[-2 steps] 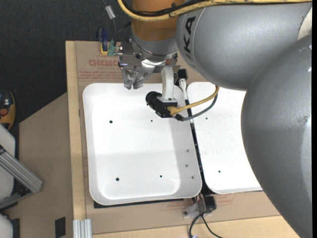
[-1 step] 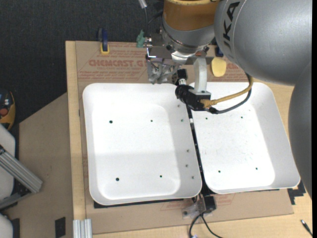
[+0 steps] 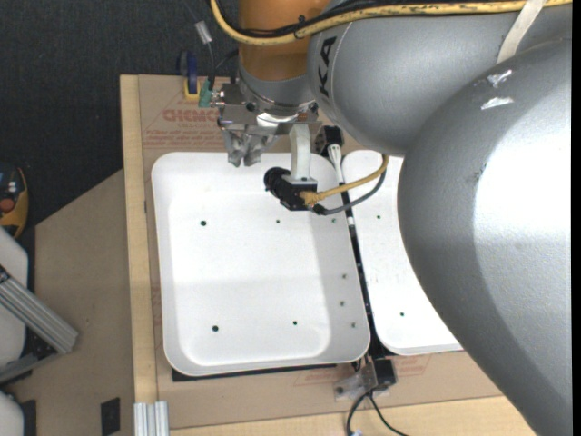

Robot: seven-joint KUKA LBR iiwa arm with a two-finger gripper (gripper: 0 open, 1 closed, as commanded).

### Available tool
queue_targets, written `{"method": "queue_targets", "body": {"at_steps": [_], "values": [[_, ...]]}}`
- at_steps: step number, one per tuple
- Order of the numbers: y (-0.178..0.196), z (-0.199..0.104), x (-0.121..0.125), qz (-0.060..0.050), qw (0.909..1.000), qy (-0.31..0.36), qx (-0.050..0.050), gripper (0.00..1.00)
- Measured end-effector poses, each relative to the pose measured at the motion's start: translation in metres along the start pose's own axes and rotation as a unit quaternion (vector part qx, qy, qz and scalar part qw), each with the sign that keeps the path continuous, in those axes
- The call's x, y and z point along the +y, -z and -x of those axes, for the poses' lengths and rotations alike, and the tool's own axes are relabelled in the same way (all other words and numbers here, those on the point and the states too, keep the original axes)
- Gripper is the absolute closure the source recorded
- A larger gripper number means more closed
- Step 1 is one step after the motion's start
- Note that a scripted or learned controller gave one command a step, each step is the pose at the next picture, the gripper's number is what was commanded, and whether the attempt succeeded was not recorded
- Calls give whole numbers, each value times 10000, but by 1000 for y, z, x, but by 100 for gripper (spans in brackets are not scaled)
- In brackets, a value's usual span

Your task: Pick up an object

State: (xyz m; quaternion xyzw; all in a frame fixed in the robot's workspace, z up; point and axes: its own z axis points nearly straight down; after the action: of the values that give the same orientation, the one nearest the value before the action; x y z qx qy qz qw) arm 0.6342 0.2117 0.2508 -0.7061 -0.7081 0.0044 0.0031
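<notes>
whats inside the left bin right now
The left bin shows a bare white floor with a few small dark dots. The gripper hangs over its far edge, and the arm covers that strip.

One camera is fixed above the bench [image 3: 136, 243], looking down at a slant. The left bin [image 3: 245, 334] sits mid-frame, the right bin [image 3: 408, 325] toward three o'clock. The arm [image 3: 472, 153] is nearest the lens, bulking large from one to four o'clock.
</notes>
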Motion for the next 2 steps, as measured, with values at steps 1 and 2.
{"method": "queue_targets", "body": {"at_steps": [1, 2], "values": [[41, -14, -12, 80, 10000, -1, 23, 100], [69, -13, -26, 76, 10000, -8, 19, 100]]}}
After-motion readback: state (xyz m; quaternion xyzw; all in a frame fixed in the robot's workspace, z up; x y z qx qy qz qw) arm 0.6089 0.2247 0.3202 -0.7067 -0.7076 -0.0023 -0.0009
